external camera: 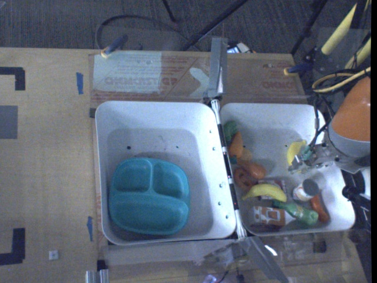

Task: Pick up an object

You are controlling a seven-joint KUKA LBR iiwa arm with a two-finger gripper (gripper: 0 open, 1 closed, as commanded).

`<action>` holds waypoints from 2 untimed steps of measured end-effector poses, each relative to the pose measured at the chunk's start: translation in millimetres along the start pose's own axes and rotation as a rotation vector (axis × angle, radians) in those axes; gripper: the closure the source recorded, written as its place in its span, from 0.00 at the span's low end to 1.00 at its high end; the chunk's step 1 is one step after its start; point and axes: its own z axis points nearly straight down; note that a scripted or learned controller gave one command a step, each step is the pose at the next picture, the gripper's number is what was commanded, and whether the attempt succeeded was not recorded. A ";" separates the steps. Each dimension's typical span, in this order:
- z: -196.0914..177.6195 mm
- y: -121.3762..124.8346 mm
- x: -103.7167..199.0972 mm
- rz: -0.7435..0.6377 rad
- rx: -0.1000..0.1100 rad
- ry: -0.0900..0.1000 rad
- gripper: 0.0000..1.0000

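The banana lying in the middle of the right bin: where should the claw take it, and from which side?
Judging by its pose, grip the banana across the thick middle of its curve, coming straight down from above. It lies flat, lengthwise left to right, so the fingers should close across its narrow width. Neighbouring items crowd its left end and lower edge, so a side approach looks awkward.
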 end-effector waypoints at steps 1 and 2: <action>-54.2 35.7 50.7 0.043 0.006 0.002 1.00; -88.2 -13.9 68.1 0.029 0.010 0.004 1.00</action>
